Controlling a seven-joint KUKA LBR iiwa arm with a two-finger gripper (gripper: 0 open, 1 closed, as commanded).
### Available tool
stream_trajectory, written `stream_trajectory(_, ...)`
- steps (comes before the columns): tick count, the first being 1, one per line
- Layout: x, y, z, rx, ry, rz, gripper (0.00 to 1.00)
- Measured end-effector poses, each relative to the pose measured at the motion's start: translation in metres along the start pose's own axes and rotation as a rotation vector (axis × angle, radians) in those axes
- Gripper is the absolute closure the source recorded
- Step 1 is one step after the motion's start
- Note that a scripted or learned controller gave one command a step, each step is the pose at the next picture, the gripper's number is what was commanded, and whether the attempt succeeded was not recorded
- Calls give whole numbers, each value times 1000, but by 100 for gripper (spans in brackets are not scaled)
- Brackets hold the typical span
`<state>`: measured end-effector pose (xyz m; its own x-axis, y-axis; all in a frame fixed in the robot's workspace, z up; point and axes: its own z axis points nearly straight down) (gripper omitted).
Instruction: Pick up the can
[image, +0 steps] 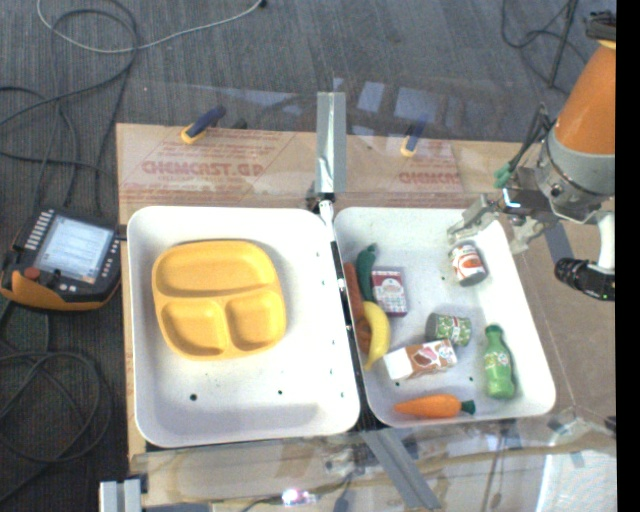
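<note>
Fingers (497, 217) spread above can (468, 263) in right bin (535, 330).

Smooth, faintly glossy white plastic on both bins (240, 420). Matt yellow plastic on the divided tray (220, 297). Shiny printed metal look on the can (468, 263), catching a highlight; the same glossy printed wrap on the green can (449, 328). Glossy green plastic on the bottle (497, 363). Smooth toy plastic on banana (376, 333) and carrot (434, 406). Printed cardboard on the small carton (390, 290). Bare brown cardboard, matt, across the worktop (230, 170). Bright metal at the claw (497, 218). Rough grey carpet on the floor (150, 70).
</note>
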<state>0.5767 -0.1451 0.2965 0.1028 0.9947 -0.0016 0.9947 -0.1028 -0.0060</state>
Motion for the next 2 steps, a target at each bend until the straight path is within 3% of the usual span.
stream_trajectory(1,-33,40,152,2,0,-193,0)
stream_trajectory(2,-51,61,190,-1,3,-261,0)
